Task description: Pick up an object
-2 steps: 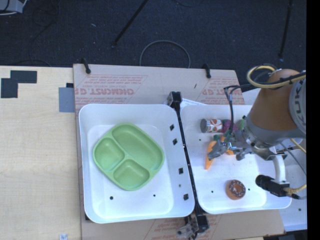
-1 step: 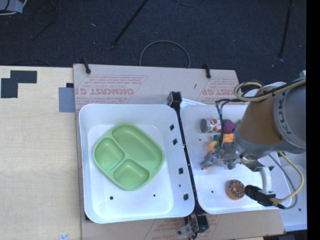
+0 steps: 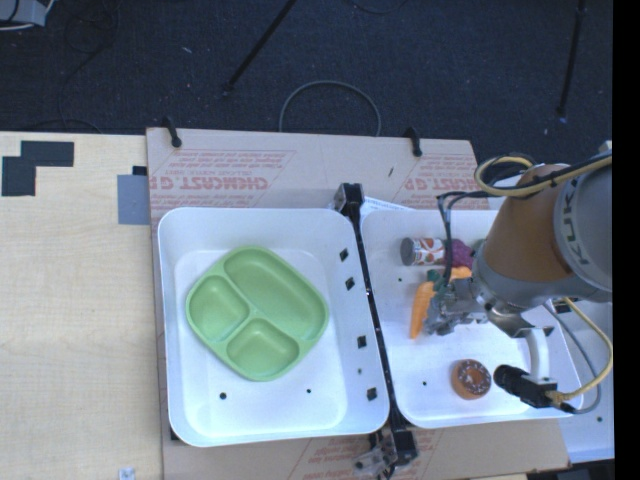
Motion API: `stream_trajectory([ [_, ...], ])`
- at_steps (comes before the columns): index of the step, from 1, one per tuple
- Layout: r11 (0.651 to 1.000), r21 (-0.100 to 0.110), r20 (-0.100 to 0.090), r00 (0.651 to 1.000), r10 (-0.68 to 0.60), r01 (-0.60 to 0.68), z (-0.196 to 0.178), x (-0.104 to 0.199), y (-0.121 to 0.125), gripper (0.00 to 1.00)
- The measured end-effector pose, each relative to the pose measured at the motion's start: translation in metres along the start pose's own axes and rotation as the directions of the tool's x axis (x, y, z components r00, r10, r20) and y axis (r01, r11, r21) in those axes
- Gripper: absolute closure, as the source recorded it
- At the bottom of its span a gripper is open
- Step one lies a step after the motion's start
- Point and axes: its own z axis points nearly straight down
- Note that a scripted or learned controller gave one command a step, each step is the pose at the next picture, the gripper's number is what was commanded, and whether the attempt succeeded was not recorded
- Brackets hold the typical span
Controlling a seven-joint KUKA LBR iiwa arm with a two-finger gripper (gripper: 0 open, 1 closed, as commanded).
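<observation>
Two shallow white bins sit side by side on the surface point(image 3: 70, 298): the left bin point(image 3: 200, 418) carries a green divided plate point(image 3: 256, 311) lying flat, tilted so its long axis runs from 10 to 4 o'clock. The right bin point(image 3: 430, 408) carries the loose items. An orange carrot-shaped piece point(image 3: 421, 309) lies near the bin's middle, pointing toward 6 o'clock. A small can with a red and white label point(image 3: 421, 250) lies on its side at 12 o'clock from the carrot, with a purple item point(image 3: 460, 255) just beside it at 3 o'clock. A round brown donut-like piece point(image 3: 470, 379) rests at 5 o'clock from the carrot, well apart from it.

Arm point(image 3: 545, 238) reaches in from 3 o'clock, orange band uppermost, wrist bent down over the right bin. Gripper point(image 3: 443, 318) sits low, just beside the carrot at its 3 o'clock (contact not resolvable). Fingers: cannot tell whether spread or closed; nothing visibly between them.
</observation>
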Motion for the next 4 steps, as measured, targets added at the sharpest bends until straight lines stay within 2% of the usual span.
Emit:
stream_trajectory([
  [2, 1.0, -0.009, 0.002, 1.0, -0.008, 0.008, -0.095, -0.005, -0.002, 1.0],
  [3, 1.0, -0.003, -0.001, 1.0, -0.012, 0.012, -0.102, 0.05, -0.016, 1.0],
  [4, 1.0, -0.002, 0.0, 1.0, -0.011, 0.011, -0.093, 0.105, -0.019, 1.0],
])
